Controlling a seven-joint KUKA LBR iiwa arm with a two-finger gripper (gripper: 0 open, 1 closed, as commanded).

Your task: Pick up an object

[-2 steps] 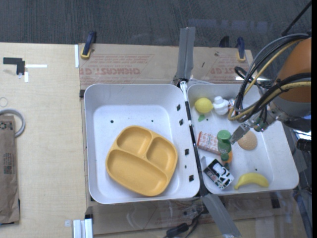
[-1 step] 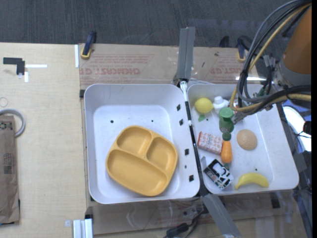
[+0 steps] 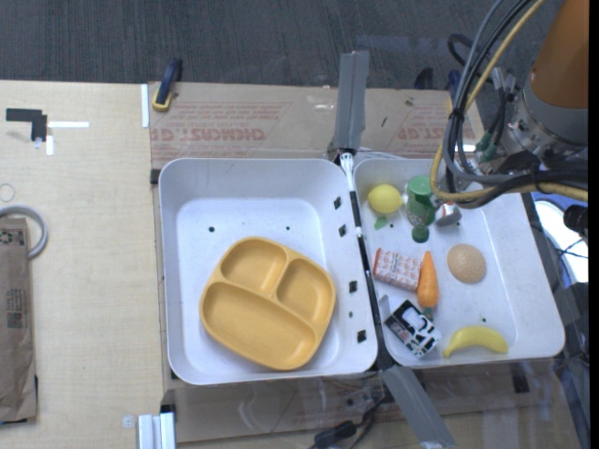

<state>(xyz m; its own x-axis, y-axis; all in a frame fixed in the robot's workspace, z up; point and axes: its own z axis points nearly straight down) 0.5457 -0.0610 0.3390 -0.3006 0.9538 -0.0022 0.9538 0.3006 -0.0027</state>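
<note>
The right bin [image 3: 524,251] holds a yellow lemon [image 3: 384,198], a green bottle [image 3: 419,206], an orange carrot [image 3: 428,280], a pink-and-white packet [image 3: 396,268], a tan round roll [image 3: 466,263], a yellow banana [image 3: 475,341] and a black-and-white object [image 3: 412,327]. The arm [image 3: 562,82] comes in from the upper right, trailing looped cables. My gripper [image 3: 446,213] is low over the bin's back part, right beside the green bottle; cables partly cover it. I see nothing lifted in it.
The left bin [image 3: 187,251] holds a yellow divided plate [image 3: 269,301]. A grey divider bracket [image 3: 352,92] stands behind the bins. On the bench at far left lie a brown paper bag [image 3: 17,316] and a blue-yellow tool [image 3: 168,83].
</note>
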